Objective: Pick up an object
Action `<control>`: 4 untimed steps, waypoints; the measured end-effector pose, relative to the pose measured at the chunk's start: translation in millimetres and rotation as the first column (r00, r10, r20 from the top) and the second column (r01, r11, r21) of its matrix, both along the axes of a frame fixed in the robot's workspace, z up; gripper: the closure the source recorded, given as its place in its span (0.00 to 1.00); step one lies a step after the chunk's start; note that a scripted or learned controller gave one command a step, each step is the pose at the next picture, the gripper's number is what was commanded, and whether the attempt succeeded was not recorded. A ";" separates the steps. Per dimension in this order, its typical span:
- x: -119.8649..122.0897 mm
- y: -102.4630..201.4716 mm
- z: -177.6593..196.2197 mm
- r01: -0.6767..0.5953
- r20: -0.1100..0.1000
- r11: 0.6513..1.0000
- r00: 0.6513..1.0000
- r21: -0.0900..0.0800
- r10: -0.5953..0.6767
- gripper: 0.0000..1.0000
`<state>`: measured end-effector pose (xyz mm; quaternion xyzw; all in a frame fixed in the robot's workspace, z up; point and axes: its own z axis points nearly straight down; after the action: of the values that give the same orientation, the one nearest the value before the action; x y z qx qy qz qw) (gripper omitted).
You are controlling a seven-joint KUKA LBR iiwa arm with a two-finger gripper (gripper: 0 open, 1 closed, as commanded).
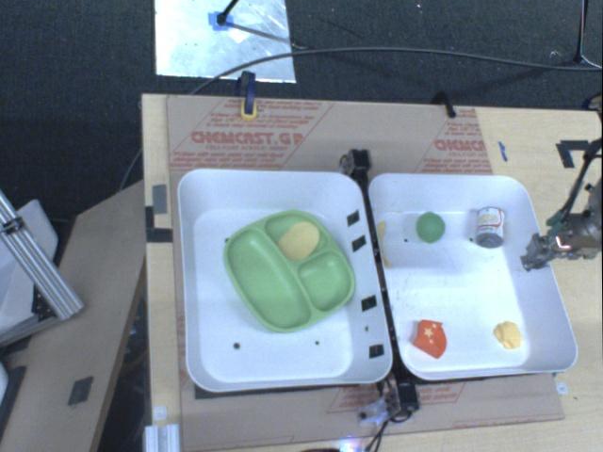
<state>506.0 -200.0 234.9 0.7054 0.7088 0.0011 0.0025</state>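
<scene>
At the right bin's [546,281] edge, the end effector [539,255] was seen.
Its state could not be told; a small can [489,226] stood near.

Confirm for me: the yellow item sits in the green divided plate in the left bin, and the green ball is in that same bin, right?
Not quite. The camera view shows the green ball in the right bin, not the left bin. The yellow item does sit in the green divided plate.

Green divided plate [283,295], yellow lump [301,241], green ball [430,226], red-orange piece [431,338], white bins [207,347]
</scene>
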 end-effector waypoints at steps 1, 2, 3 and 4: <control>26.0 58.9 2.0 -0.006 -0.001 1.000 1.000 0.002 0.006 1.00; 41.5 102.4 -5.9 -0.004 -0.002 1.000 1.000 0.002 0.004 1.00; 64.5 154.3 -16.3 -0.005 -0.002 1.000 1.000 0.003 0.005 1.00; 84.8 213.7 -14.9 -0.004 -0.002 1.000 1.000 0.003 0.004 1.00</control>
<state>590.9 13.7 219.9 0.7040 0.7102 0.0015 0.0008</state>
